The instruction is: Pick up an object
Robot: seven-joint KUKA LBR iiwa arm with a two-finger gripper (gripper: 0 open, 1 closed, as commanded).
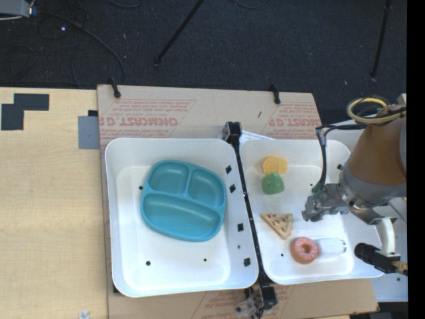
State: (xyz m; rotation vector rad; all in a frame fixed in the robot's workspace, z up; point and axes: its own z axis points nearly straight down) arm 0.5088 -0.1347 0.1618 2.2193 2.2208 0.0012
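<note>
Camera view: the claw (317,208) hangs over the right-hand shallow white plastic bin (335,276), near its right wall. Whether it is apart or together cannot be told (dark, small). Nearest candidate is the pink-iced ring doughnut (305,250), just below-left of the claw; the tan waffle wedge (279,224) lies left of it, and the green round toy (272,184) up-left.

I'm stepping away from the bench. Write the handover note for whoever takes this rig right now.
Pincer: low over the right bin, near its right side; grip state unclear, nothing seen held.
Right bin contents: yellow piece and green piece at the top, waffle wedge in the middle, pink donut beside a white object at the bottom.
Left bin: teal divided plate.
Done: no pick yet.
Left: grasp and lift one object.
</note>
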